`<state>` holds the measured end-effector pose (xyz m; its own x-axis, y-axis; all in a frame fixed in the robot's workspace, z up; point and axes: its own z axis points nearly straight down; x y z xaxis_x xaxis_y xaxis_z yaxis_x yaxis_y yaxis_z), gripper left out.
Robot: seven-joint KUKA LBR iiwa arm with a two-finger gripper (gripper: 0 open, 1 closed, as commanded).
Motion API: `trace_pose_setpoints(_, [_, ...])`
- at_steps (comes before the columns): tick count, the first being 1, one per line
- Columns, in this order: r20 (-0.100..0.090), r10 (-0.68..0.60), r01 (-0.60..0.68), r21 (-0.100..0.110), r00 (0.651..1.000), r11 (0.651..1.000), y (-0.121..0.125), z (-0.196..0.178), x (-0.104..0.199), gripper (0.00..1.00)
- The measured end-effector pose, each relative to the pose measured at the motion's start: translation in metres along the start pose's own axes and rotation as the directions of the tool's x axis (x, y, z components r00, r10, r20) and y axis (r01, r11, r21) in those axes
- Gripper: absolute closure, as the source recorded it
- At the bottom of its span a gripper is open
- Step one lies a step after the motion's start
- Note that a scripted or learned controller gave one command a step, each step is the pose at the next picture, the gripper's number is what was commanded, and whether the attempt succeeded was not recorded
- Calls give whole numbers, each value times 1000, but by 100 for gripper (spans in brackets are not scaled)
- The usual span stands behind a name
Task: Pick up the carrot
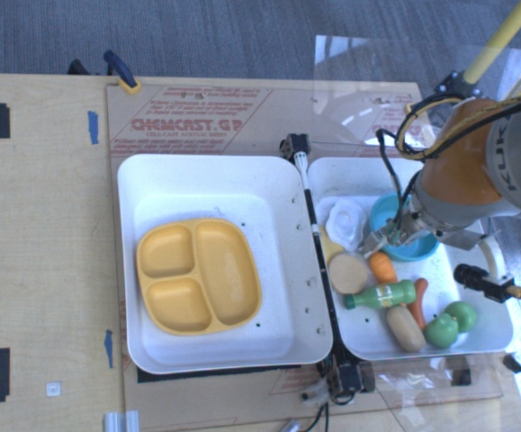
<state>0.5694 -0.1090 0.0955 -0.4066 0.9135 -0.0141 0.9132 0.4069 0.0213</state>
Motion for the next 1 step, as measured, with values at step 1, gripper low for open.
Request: trace_pose_setpoints(1, [-11, 148, -148, 17, 989, 989, 28, -92, 71, 100])
